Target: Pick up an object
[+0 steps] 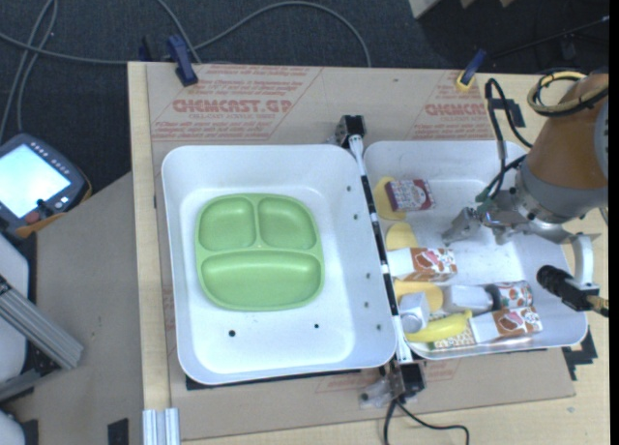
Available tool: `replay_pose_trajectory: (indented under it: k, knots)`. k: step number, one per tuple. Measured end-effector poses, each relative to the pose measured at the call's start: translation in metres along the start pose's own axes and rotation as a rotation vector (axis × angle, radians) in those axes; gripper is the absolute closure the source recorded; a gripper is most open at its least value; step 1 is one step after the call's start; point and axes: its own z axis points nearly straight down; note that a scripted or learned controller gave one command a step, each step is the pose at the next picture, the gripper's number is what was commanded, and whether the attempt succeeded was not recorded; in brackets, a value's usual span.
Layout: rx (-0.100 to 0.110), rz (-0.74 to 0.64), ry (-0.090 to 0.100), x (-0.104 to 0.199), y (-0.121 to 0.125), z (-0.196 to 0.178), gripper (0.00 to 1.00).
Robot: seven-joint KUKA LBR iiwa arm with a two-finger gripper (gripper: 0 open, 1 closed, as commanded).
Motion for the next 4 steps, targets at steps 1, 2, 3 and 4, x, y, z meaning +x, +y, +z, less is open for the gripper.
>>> replay_pose_trajectory:
  k: [1,2,3,4]
  knots:
    - [-0.002,0.001,0.000,0.066,-0.038,0.030,0.00]
    - [-0.005,0.002,-0.001,0.065,-0.037,0.020,1.00]
    - [-0.002,0.002,-0.002,0.019,-0.073,-0.055,1.00]
    - [-0.002,0.000,0.001,0.096,0.023,-0.072,1.00]
